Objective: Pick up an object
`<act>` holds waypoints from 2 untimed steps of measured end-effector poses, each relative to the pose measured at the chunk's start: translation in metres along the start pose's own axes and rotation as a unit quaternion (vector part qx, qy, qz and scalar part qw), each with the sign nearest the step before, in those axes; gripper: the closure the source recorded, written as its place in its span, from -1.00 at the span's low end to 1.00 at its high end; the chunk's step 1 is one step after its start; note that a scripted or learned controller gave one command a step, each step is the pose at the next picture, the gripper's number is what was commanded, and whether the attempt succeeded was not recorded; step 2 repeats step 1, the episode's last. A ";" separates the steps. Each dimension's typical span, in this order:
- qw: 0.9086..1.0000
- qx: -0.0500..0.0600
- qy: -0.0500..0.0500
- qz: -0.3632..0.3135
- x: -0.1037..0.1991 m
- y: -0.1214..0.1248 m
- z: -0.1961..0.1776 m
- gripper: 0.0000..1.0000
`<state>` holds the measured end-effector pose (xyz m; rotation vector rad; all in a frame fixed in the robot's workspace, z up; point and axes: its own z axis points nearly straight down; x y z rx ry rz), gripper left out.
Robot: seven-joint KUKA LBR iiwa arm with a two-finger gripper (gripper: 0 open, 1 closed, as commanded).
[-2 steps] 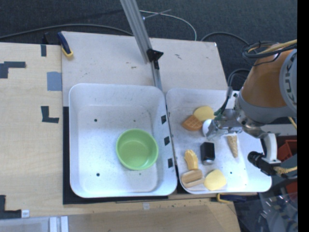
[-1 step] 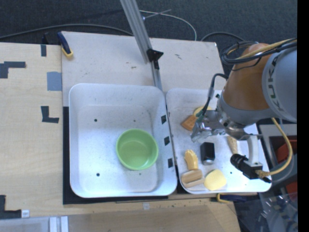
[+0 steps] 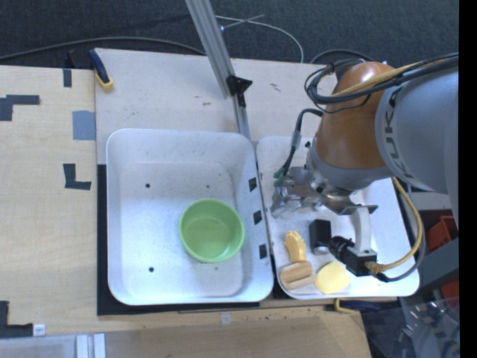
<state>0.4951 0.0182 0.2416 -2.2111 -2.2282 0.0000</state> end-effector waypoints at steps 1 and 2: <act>1.000 0.002 0.000 0.001 0.050 -0.005 0.013 1.00; 1.000 0.002 0.000 0.001 0.050 -0.005 0.013 1.00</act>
